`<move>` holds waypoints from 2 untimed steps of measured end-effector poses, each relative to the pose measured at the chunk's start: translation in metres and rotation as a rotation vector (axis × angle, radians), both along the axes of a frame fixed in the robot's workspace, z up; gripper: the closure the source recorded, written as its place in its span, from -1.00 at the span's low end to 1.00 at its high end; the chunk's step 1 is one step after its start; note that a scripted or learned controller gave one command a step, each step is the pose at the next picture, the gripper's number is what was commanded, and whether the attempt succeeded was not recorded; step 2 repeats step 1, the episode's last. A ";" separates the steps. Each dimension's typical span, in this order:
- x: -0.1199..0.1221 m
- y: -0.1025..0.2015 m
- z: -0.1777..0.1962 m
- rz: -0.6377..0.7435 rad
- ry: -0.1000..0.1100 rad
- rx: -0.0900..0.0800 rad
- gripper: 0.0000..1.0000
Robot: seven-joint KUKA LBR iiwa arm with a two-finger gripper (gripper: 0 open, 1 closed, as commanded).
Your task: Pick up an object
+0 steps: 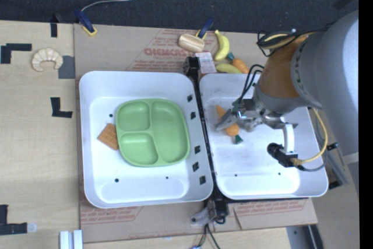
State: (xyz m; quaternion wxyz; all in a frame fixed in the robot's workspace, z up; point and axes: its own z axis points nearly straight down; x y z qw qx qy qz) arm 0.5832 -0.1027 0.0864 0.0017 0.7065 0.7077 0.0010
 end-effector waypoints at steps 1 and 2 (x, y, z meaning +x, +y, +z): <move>0.000 -0.001 0.010 0.000 0.000 -0.001 1.00; 0.000 -0.001 0.010 0.000 0.000 -0.001 1.00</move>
